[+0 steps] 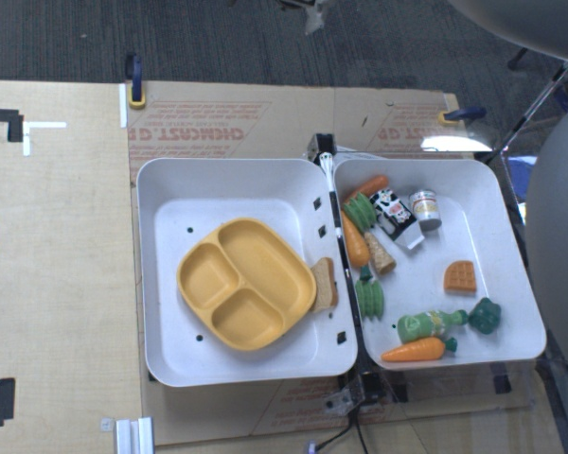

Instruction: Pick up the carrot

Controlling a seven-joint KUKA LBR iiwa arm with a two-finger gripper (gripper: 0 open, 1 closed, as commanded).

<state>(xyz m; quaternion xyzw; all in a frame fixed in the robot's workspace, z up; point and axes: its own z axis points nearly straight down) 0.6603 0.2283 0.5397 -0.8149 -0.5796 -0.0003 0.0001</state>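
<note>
A carrot (pixel 415 351), orange with a green stub at its right end, lies flat along the front wall of the right bin (pixel 497 206). A second orange, carrot-like piece (pixel 355 245) lies against that bin's left wall, partly under green toys. A blurred grey part of the arm (pixel 516 8) looms at the top right corner, high above the bench and well away from both orange pieces.
The right bin also holds a green bottle (pixel 428 324), broccoli (pixel 485 316), a waffle (pixel 460 278), a can (pixel 424 209), a cow-print carton (pixel 395 214) and green vegetables (pixel 368 296). The left bin (pixel 161 253) holds a yellow divided plate (pixel 246 282) and a bread slice (pixel 324 284).
</note>
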